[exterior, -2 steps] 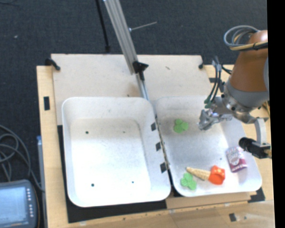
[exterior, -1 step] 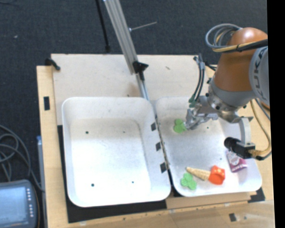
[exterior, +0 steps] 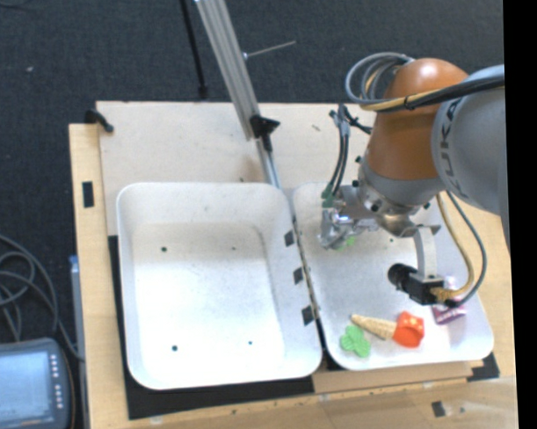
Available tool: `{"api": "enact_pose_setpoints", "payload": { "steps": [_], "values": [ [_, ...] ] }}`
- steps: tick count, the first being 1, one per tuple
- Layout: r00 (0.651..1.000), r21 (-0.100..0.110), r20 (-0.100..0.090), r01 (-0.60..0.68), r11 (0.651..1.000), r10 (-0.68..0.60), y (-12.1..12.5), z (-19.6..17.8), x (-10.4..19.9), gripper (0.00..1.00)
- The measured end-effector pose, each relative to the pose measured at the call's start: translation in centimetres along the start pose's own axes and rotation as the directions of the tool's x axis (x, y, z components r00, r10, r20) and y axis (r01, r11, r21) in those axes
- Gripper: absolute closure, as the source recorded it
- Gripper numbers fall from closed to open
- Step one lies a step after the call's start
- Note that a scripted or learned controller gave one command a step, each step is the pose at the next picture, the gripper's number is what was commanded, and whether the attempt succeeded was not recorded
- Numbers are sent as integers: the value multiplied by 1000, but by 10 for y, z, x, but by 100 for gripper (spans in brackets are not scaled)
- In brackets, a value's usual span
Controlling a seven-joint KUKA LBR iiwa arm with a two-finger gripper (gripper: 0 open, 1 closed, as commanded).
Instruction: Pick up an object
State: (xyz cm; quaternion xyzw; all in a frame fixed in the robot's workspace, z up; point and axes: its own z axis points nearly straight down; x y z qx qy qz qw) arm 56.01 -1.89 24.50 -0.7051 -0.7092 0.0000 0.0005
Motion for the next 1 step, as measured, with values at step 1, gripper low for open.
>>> {"api": "enact_pose_setpoints", "payload": {
  "steps": [1],
  "values": [
    [1000, 0, 0, 1, 1000, -1, -5, 11, 56, 100]
  ]
}}
